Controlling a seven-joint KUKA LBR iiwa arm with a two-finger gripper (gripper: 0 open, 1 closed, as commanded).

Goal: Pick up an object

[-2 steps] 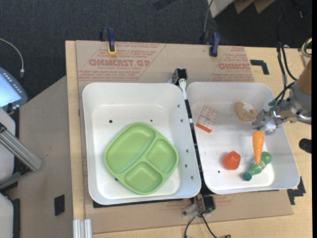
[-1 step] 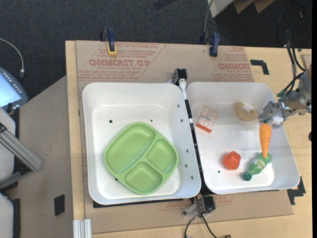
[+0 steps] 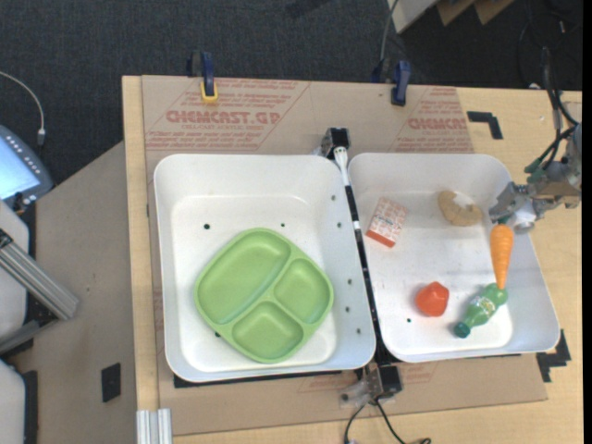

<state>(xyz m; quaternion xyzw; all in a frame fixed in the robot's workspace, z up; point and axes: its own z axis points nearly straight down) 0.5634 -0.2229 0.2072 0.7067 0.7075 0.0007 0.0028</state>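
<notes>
The right bin [image 3: 444, 166] holds a small white and red packet [image 3: 387, 222], a tan bread-like lump [image 3: 459, 209], an orange carrot [image 3: 501, 252], a red round fruit [image 3: 432, 299] and a green bottle [image 3: 480, 311] lying on its side. My gripper [image 3: 520, 207] hangs at the bin's right rim, just above the carrot's top end and right of the tan lump. Nothing is visibly held in it.
The left bin [image 3: 185, 192] carries a green divided plate [image 3: 264, 292]. Two blue clamps [image 3: 208, 70] [image 3: 400, 80] stand at the bench's back edge. A black bracket [image 3: 337, 142] sits between the bins at the back. Cables hang at the far right.
</notes>
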